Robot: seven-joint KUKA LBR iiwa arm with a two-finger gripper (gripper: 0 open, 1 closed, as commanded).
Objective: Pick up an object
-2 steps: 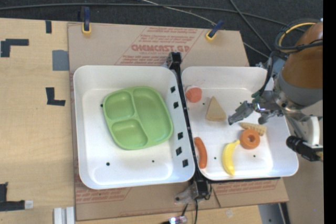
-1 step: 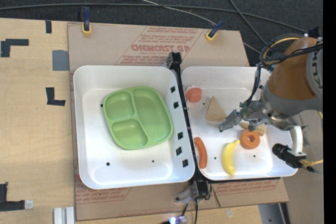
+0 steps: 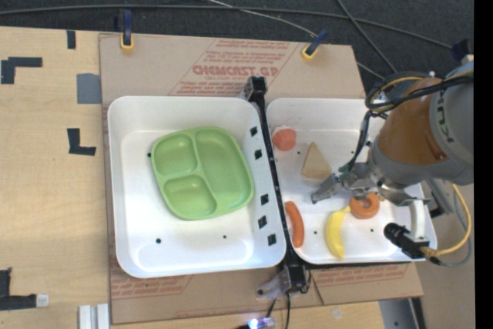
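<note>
The gripper hung in the right bin near the tan wedge, banana and orange piece, its grip impossible to judge, so it might have nudged one aside.

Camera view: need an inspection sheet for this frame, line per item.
Surface: cardboard sheet on a wooden bench, bearing a left bin and a right bin.
Job's things: in the right bin, banana, long orange piece, round reddish piece, tan wedge, orange item under the wrist.
Clutter: green divided plate in the left bin.
Grippers: gripper low over the right bin, beside the tan wedge; jaws' state cannot be told.
Cables: black cables across the dark floor; yellow cable by the arm.
Surroundings: two yellow clamps on the cardboard's far edge.
</note>
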